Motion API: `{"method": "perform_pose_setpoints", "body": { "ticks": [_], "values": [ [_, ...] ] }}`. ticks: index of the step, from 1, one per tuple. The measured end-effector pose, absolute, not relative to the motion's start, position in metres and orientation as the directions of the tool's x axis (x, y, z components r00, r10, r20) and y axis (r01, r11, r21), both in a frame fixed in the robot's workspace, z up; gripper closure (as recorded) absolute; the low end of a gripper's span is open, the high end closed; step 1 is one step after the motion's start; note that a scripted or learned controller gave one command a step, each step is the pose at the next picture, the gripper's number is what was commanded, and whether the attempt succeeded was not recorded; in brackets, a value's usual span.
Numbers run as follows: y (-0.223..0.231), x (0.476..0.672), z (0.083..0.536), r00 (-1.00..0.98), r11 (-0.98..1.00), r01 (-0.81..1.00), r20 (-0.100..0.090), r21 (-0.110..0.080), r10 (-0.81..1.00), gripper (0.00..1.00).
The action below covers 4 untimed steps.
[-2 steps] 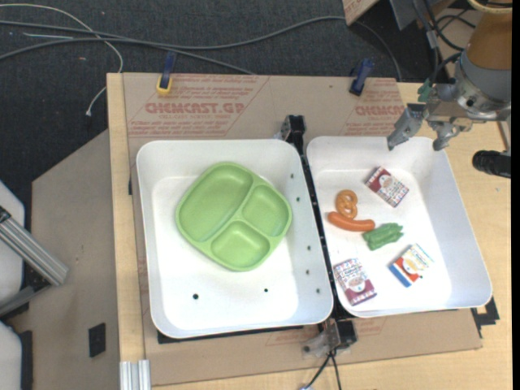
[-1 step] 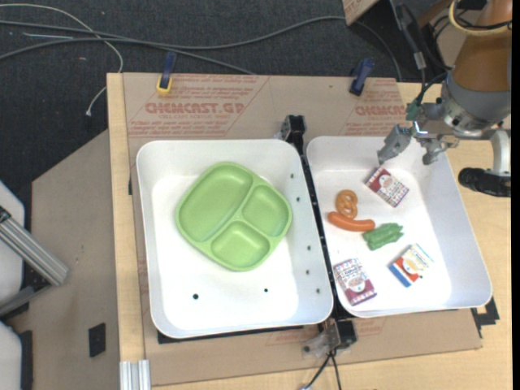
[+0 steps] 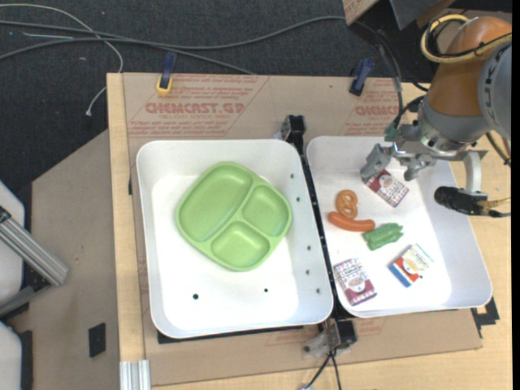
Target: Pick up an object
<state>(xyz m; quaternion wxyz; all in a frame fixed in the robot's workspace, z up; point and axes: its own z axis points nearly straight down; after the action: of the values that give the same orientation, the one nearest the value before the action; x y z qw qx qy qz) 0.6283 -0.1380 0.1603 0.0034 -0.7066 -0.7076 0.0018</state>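
Red-white packet (image 3: pixel 387 188) lies just under the gripper (image 3: pixel 394 166), fingers spread, untouched; arm angled in from right.

right bin (image 3: pixel 463 254): right half open; pretzel (image 3: pixel 348 202), sausage (image 3: pixel 352 223) crowd left

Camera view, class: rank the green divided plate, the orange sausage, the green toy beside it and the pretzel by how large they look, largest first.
1. Green divided plate, by far the largest.
2. Orange sausage and green toy: these look alike in size, so I will not rank them.
3. Pretzel, smallest, though only slightly.
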Motion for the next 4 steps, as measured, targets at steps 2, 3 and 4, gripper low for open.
{"method": "perform_pose_setpoints", "body": {
  "ticks": [2, 3, 4],
  "values": [
    [-0.138, 0.630, 0.132, 0.000, 0.000, 1.000, 0.001, 0.001, 1.000, 1.00],
    [-0.146, 0.629, 0.180, 0.000, 0.000, 1.000, -0.001, 0.005, 1.000, 1.00],
    [-0.142, 0.630, 0.225, -0.002, 0.002, 1.000, -0.001, 0.007, 1.000, 1.00]
  ]
}}
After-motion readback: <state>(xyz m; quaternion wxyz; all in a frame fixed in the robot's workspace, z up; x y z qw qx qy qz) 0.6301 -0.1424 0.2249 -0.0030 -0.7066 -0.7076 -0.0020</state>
